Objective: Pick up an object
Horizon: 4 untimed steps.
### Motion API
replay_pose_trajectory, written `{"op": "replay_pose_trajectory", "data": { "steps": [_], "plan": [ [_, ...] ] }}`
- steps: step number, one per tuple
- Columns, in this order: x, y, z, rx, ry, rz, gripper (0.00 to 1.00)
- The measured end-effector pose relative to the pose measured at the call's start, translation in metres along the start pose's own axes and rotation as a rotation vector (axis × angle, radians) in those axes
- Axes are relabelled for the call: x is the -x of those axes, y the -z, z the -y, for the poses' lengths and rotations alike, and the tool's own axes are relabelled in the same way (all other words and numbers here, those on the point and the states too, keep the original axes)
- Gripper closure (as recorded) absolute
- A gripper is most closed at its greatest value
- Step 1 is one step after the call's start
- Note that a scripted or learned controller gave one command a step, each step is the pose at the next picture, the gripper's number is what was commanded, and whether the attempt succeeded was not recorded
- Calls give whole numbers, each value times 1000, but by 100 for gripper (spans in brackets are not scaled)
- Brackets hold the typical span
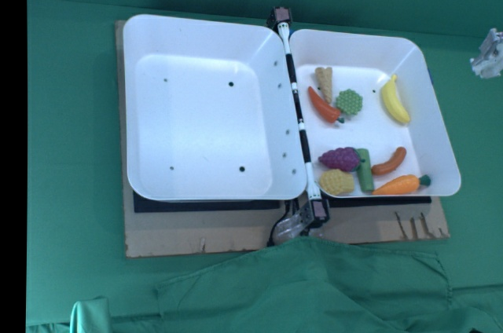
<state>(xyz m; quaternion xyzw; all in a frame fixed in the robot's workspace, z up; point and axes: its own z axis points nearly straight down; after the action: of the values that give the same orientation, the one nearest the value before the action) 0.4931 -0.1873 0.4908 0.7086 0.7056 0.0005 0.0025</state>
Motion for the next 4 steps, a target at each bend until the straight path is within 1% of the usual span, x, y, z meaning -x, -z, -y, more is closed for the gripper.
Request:
{"op": "replay_pose_trajectory", "data": {
  "steps": [3, 4],
  "plan": [
    [0, -16, 1, -1, -1, 0, 100],
    [0, -33, 13, -3, -1, -1, 100]
  ]
}}
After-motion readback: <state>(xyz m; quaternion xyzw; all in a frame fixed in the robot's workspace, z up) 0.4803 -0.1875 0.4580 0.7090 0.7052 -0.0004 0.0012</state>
